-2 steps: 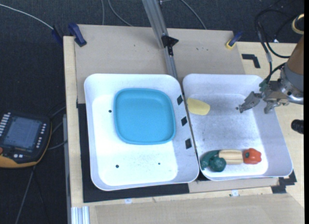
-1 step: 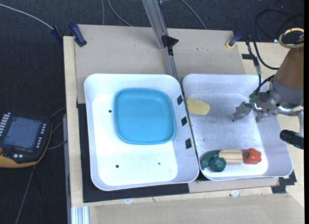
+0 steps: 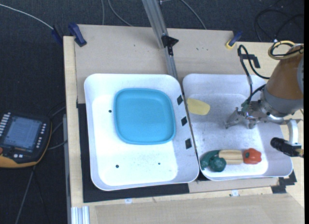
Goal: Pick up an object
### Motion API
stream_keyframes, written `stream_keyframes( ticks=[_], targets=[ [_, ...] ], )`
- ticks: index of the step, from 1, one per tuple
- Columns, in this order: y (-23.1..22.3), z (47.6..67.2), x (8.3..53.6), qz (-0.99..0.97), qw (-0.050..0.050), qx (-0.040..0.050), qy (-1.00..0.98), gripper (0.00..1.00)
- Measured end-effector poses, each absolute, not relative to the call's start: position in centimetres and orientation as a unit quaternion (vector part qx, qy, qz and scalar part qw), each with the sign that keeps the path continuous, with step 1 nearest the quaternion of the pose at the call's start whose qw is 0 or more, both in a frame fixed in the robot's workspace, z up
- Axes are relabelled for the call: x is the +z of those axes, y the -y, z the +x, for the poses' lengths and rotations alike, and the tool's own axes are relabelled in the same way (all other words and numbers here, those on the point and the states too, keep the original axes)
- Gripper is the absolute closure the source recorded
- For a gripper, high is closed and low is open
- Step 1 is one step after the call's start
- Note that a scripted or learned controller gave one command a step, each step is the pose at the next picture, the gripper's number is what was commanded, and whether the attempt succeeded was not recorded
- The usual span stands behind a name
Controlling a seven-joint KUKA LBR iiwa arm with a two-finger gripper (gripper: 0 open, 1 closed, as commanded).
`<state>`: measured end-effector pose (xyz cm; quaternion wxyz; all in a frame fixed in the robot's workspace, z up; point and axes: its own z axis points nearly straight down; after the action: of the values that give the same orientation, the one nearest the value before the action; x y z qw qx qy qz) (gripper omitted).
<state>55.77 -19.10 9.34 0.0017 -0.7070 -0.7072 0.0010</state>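
Seen from above the bench, my gripper (image 3: pixel 240 117) hangs low over the middle of the right bin (image 3: pixel 227 84), its fingers splayed open on the bare white floor with nothing between them. My arm (image 3: pixel 285 85) is cut off by the right edge, the wrist hardware a dark tangle that is hard to read. A yellow piece (image 3: pixel 198 106) lies near the bin's left wall. Along the front wall sit a green object (image 3: pixel 213 162), a tan stick (image 3: pixel 231 157) and a red pepper-like toy (image 3: pixel 251 156), touching in a row. A blue plate (image 3: pixel 145 116) rests in the left bin (image 3: pixel 99 136).
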Motion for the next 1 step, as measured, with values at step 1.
stream_keyframes(
  ticks=[1],
  targets=[
    [19.14, 55.94, 10.64, -0.707, -0.001, -0.0005, 0.707, 1.00]
  ],
)
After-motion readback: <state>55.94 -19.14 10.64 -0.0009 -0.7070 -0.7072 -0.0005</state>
